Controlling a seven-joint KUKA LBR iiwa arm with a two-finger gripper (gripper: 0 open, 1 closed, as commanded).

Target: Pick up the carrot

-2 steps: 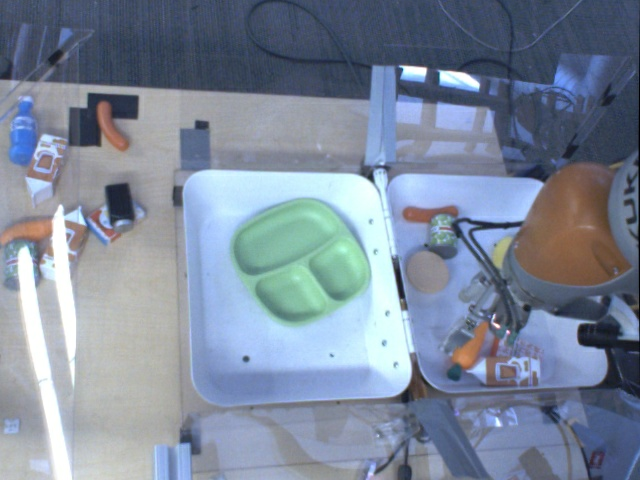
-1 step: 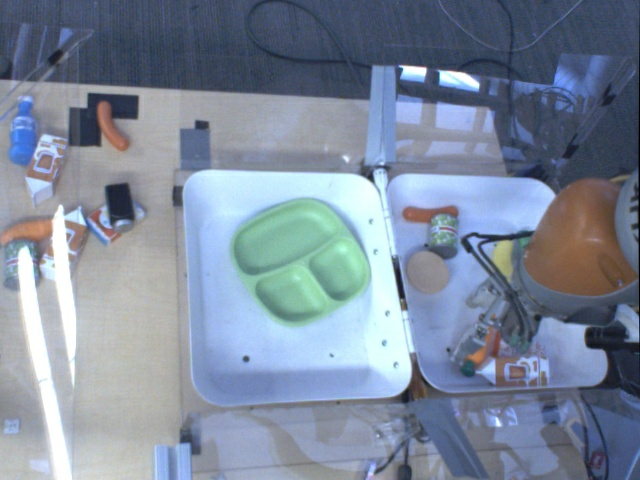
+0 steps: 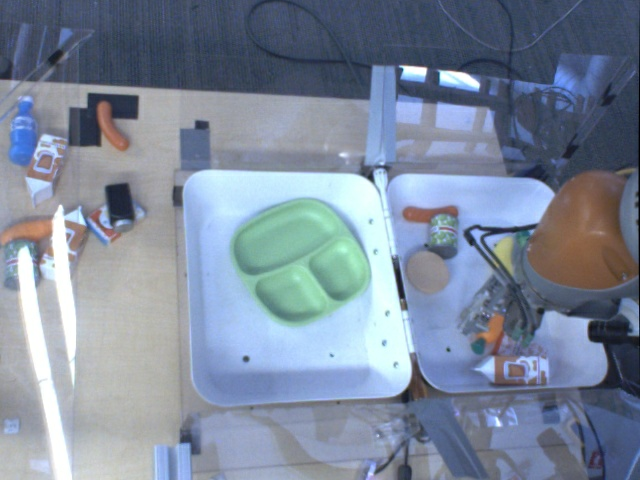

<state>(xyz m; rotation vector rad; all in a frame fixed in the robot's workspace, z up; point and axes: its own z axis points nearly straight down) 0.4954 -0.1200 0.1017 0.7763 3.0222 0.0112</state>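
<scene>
Gripper (image 3: 497, 318): low in the right bin, below the orange wrist band; fingers sit around a small orange piece with a green end.
Gripper state: appears closed on the carrot, though the metal parts blur the exact contact.
Carrot (image 3: 489, 332): in the right bin, near its front edge, between the gripper fingers, tilted.
Carton (image 3: 513, 370): lying flat just in front of the carrot, touching the bin's front wall.
Round disc (image 3: 428, 271): tan, left of the gripper, near the bin's left wall.
Can (image 3: 442, 234): small, green label, upright, just behind the disc.
Sausage (image 3: 430, 212): orange-red, lying behind the can.
Right bin (image 3: 470, 183): white, shallow.
Left bin (image 3: 215, 358): white, beside the right bin; holds a green divided plate (image 3: 300, 258).
Tabletop (image 3: 120, 318): left of the bins; bears a blue bottle (image 3: 22, 131) and small cartons.
</scene>
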